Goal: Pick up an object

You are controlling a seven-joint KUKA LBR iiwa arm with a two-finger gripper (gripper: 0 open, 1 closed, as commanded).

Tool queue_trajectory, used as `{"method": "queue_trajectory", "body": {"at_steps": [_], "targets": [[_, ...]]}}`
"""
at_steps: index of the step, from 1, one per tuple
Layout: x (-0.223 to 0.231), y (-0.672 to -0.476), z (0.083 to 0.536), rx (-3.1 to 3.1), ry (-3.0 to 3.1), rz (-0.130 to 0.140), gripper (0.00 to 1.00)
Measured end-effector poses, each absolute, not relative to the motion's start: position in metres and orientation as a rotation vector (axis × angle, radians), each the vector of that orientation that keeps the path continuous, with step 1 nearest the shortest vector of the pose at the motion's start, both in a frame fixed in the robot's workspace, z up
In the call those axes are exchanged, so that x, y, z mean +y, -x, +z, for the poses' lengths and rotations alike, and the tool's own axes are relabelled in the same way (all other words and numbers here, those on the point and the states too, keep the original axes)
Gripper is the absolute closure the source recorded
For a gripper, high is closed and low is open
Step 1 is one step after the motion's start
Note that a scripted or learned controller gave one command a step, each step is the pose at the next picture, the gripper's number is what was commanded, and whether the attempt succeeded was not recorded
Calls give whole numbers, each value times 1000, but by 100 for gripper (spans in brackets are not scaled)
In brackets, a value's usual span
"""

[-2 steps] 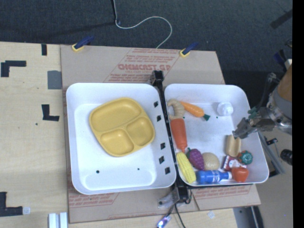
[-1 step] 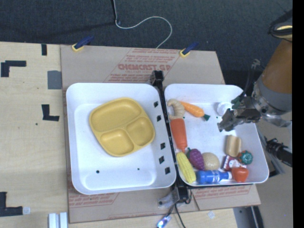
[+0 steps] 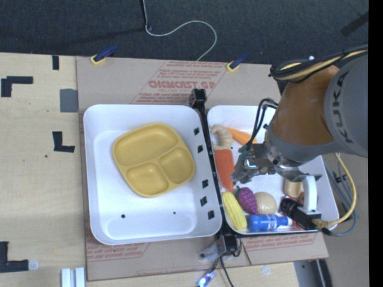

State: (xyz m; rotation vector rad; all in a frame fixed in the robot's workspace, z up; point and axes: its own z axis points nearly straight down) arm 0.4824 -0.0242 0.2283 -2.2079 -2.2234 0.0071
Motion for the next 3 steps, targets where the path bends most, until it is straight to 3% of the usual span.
{"method": "queue_trajectory", "body": {"at_steps": [1,2,3], "targets": [[19,-484,336,-2233,2216,-9,100],[-1,-484,359,-2223,2221,0,100],[56,-483,349,-2226,2213,4,100]]}}
